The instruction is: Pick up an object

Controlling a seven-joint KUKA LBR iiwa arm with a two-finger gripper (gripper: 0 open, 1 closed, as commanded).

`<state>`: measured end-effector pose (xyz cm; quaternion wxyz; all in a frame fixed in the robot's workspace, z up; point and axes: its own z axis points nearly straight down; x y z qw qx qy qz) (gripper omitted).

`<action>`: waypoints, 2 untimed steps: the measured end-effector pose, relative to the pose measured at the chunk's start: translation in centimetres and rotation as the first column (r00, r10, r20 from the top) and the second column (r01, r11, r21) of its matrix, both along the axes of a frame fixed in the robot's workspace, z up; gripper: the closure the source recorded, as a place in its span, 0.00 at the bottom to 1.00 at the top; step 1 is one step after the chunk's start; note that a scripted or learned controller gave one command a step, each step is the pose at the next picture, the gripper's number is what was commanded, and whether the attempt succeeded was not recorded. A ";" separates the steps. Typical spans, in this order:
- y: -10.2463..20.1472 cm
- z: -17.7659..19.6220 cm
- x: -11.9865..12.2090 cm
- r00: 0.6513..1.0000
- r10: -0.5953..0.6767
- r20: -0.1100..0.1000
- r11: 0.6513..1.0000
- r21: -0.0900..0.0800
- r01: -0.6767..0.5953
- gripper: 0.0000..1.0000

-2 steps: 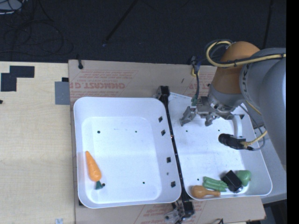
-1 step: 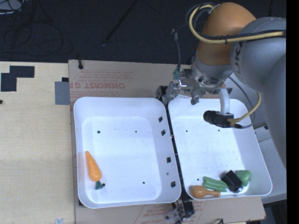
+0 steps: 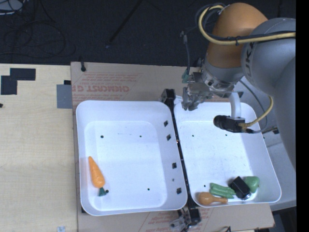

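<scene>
Nearest the camera, in the right bin's front corner, lies a cluster touching one another: a tan pear, a green pod, a black block and a green piece behind it; bunched against the front wall, they would likely be awkward to pick singly. In the left bin, near its front left wall, a carrot lies alone, well apart from the rest, probably the easier target; any of these would serve the task. Farther back, the gripper hangs over the right bin's far rim, near the divider, nothing visible between it; whether it is open or closed cannot be told; it is well away from every object.
</scene>
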<state>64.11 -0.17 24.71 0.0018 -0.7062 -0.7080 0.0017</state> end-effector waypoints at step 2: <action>9.4 14.3 0.3 1.000 0.004 0.006 1.000 0.002 -0.004 1.00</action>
